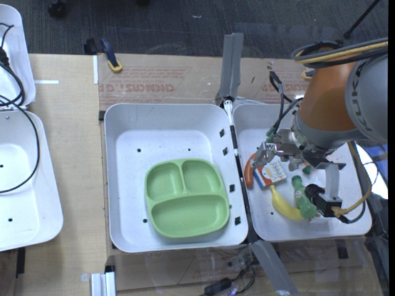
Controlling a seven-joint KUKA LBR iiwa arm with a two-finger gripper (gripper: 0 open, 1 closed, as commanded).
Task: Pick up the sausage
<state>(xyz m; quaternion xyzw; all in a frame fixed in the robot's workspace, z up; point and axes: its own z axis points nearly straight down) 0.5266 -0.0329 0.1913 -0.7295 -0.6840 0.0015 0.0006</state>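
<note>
The sausage (249,171) is a small orange-red curved piece lying in the right bin (355,227), close to its left wall. My gripper (267,154) hangs low over the right bin, just up and to the right of the sausage, at the top edge of a small white carton (272,174). The sausage lies apart from the gripper's tip, on the bin floor. The grey arm with its orange band (327,97) covers the bin's upper right part.
A yellow banana (284,206) and a green bottle (302,197) lie below the carton in the right bin. The left bin (123,140) holds a green divided plate (185,197). The wall between the bins runs just left of the sausage.
</note>
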